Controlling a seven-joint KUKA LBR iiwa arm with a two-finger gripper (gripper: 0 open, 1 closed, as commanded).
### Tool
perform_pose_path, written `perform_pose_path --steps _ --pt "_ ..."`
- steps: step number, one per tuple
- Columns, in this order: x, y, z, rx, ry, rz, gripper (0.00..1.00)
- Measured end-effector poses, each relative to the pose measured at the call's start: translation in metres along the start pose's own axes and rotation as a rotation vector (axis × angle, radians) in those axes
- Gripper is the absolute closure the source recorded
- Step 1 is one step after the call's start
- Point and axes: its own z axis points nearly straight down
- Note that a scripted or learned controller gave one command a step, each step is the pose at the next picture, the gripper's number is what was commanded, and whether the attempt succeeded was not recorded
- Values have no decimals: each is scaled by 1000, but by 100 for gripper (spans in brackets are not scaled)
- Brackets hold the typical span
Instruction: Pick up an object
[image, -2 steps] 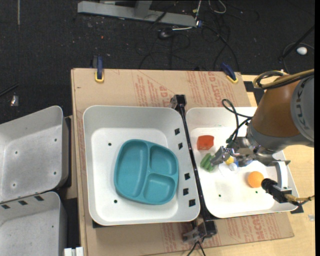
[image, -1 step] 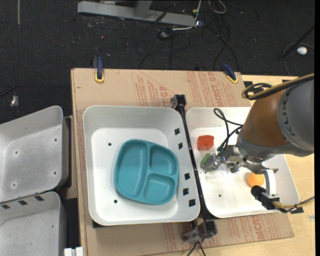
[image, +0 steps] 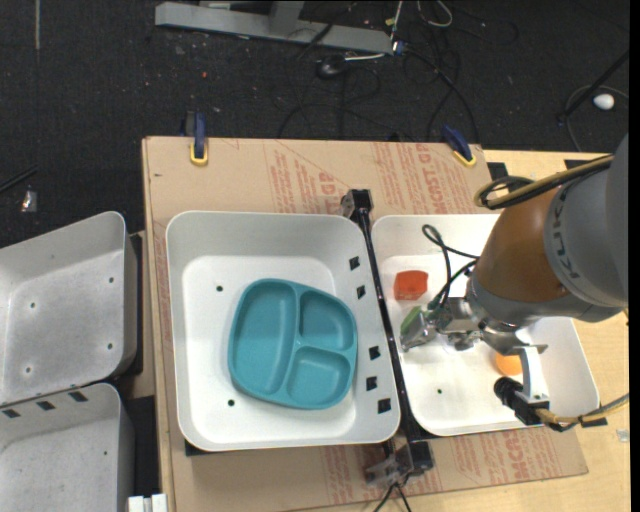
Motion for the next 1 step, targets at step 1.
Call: perform_pose_path --steps 1 --pt "-1 2 -12 -7 -3 2 100"
